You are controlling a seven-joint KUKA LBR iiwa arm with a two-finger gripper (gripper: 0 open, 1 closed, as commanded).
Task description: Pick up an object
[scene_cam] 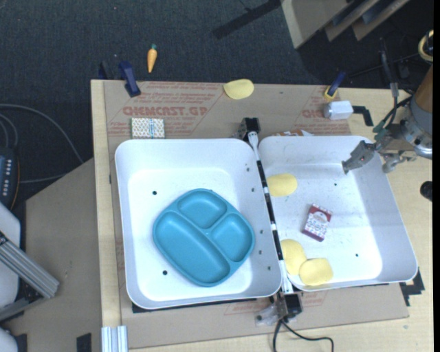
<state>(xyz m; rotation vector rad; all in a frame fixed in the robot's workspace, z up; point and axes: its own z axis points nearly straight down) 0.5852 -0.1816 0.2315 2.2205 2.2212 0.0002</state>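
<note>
I'm looking down at a tan bench top (185, 110) sitting on dark carpet (62, 41) — red lettering is running across a board along its far side; pale furniture (344, 20) is showing at the top right; black cables (34, 130) are trailing over the floor at left.

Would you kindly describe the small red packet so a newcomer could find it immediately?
Look in the right-hand white bin, near its middle. The small red packet lies flat there, tilted, apart from the yellow pieces by the bin's left wall. It is the bin's sole red, rectangular item.

Red "CHEMCAST GP" on the bench board (168, 108)
</note>
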